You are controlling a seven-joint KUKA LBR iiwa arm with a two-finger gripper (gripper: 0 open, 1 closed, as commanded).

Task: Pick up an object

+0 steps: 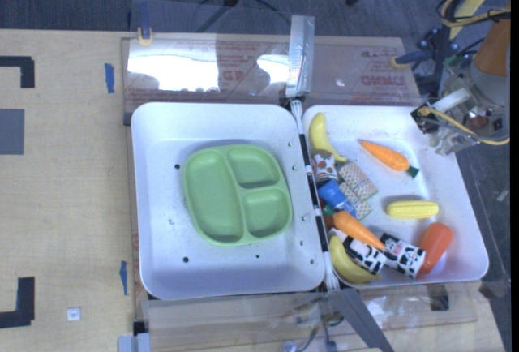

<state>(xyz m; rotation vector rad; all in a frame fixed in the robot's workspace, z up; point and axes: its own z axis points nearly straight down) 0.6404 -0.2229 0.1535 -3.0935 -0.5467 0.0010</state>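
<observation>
The gripper point(435, 125) is seen at the right bin's point(466, 204) upper right rim, its grip state impossible to tell, while a carrot point(387, 155), corn point(412, 209) and bananas point(318, 134) are left lying inside.

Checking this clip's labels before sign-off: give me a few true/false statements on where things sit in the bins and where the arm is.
1. The green tray lies in the left bin. True.
2. The corn cob lies in the left bin. False: it lies in the right bin.
3. Two carrots are in the right bin. True: one near the back, one nearer the front.
4. The gripper is down among the toys. False: the arm is at the right bin's far right corner.
5. The tray holds a banana. False: its compartments are bare; a banana lies in the right bin.
</observation>
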